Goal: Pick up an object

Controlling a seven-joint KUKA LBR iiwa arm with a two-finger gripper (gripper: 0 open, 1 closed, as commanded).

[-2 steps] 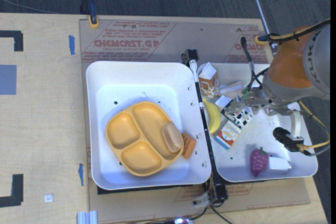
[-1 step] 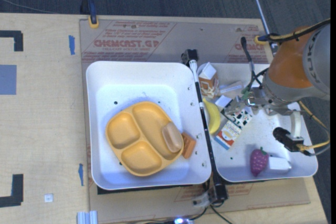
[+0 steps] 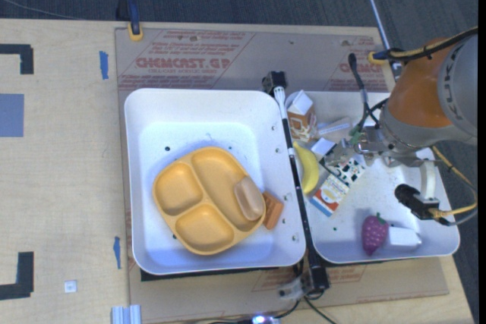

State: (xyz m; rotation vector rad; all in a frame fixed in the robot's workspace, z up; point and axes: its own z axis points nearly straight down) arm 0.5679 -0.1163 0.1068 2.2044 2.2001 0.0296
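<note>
The right bin (image 3: pixel 437 243) holds a yellow banana (image 3: pixel 307 168), a small white and brown carton (image 3: pixel 301 111), a flat printed package (image 3: pixel 339 177), a purple bunch of grapes (image 3: pixel 373 233) and a white block (image 3: pixel 403 237). My gripper (image 3: pixel 358 144) hangs low over the upper middle of this bin, just right of the banana and above the printed package. The grey and orange wrist (image 3: pixel 425 99) covers much of it. I see nothing held in it.
The left bin (image 3: pixel 152 117) carries a yellow divided plate (image 3: pixel 201 201) with a tan bread-like piece (image 3: pixel 248 199) on its right section. A small orange-brown block (image 3: pixel 272 210) leans beside the plate. Cardboard (image 3: pixel 190 57) lies under both bins.
</note>
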